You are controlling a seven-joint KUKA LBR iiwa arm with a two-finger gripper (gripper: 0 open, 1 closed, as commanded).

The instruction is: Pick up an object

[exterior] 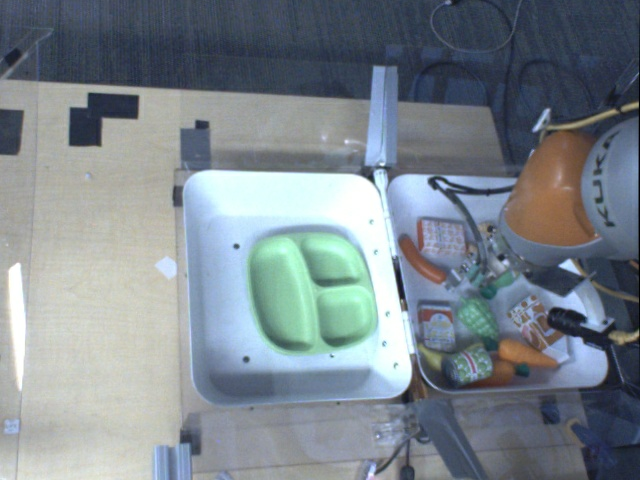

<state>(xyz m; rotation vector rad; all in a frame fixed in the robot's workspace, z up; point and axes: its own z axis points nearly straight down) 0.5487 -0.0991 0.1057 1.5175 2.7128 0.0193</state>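
The right bin (596, 368) holds several small toy foods. A red sausage (421, 258) lies by its left wall, with a red-and-white box (443, 236) just behind it. Nearer the front are a second small box (437, 326), a green bumpy piece (477, 318), a green-labelled can (468, 365), an orange carrot (527, 353) and a patterned packet (526, 315). My gripper (478, 274) hangs low over the middle of this bin, between the sausage and the green piece. The wrist's bulk hides what lies directly under it.
The left bin (215, 268) carries a green divided plate (312, 290) in its middle. A metal post (381, 118) rises behind the wall shared by the two bins. Cables (480, 23) trail on the floor behind the bench. The orange band of the arm (550, 203) covers the right bin's back right.
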